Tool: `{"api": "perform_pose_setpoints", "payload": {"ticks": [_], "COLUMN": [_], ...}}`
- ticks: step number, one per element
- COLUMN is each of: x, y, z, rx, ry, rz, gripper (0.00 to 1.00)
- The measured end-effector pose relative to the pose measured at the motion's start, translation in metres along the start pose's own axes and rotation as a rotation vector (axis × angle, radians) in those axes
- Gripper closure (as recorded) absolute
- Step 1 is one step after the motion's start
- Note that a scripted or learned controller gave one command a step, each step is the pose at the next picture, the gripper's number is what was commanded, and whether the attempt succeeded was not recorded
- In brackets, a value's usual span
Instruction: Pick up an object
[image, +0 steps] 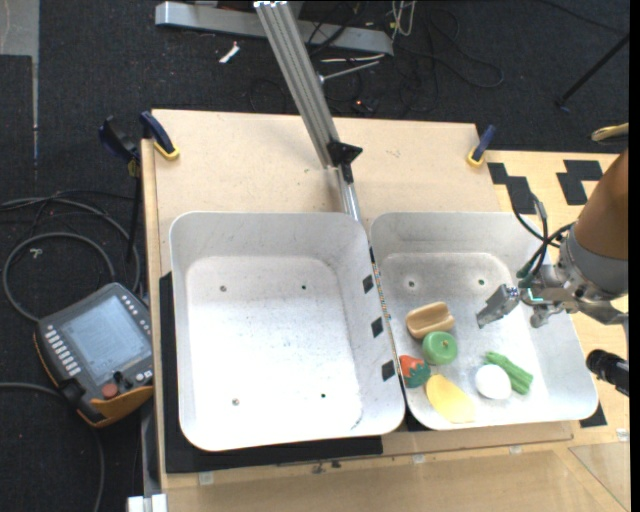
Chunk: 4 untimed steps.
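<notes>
here the tan block (429, 319) lies just left of the gripper (512, 307).

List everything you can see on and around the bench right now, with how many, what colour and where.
white bins: two, white, side by side on the bench
tan bread-like piece: one, tan, right bin, near its middle
green round piece: one, green, just below the tan piece
red and green piece: one, red with green, by the right bin's left wall
yellow piece: one, yellow, front of the right bin
white egg-like piece: one, white, right of the yellow piece
green leafy piece: one, green, beside the white piece
control pendant: one, grey and orange, floor left of the bench
metal pole: one, grey, slanting over the bench's back
gripper: one, grey, over the right bin, above the objects
</notes>
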<state>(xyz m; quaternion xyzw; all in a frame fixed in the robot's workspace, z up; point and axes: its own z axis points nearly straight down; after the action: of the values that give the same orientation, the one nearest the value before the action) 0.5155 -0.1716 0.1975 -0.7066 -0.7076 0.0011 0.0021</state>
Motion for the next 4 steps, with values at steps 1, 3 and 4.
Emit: {"api": "perform_pose_setpoints", "payload": {"ticks": [1,3,4], "x": [0.000,0.009,0.009], "y": [0.001,0.000,0.002], "z": [-0.002,0.098,0.085], "rx": [-0.004,0.001,-0.005], "ry": [-0.001,0.000,-0.001], "rz": [0.001,0.002,0.002], "gripper": [0.00,0.00,1.00]}}
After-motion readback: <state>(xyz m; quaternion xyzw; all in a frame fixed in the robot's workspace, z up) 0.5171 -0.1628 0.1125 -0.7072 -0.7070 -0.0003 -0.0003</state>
